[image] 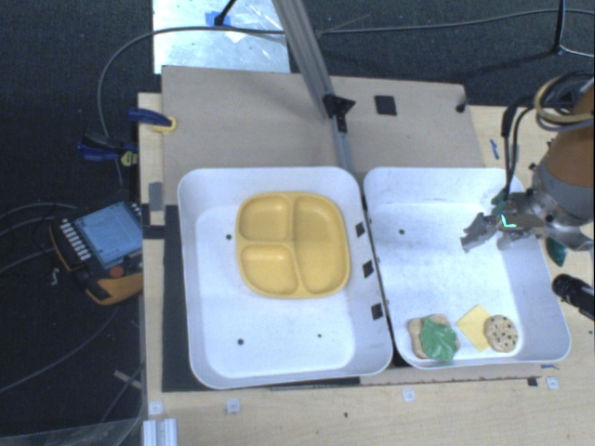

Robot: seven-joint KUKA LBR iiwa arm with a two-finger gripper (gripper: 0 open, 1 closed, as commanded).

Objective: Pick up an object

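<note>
In the camera view, the small food pieces lie along the lower edge of the right white bin (pixel 530 277): a green leaf-shaped piece (pixel 439 340), a yellow cheese-like square (pixel 473 326) and a round speckled cookie (pixel 501 333). They sit below and slightly left of the hand (pixel 479 235), well apart. The grey arm enters from the right edge, wrist pointing left. Whether the hand is spread or pressed together cannot be told.

Arm (pixel 569 170) cut off at the right edge; green leafy item (pixel 440 341) overlapping a cookie.
</note>
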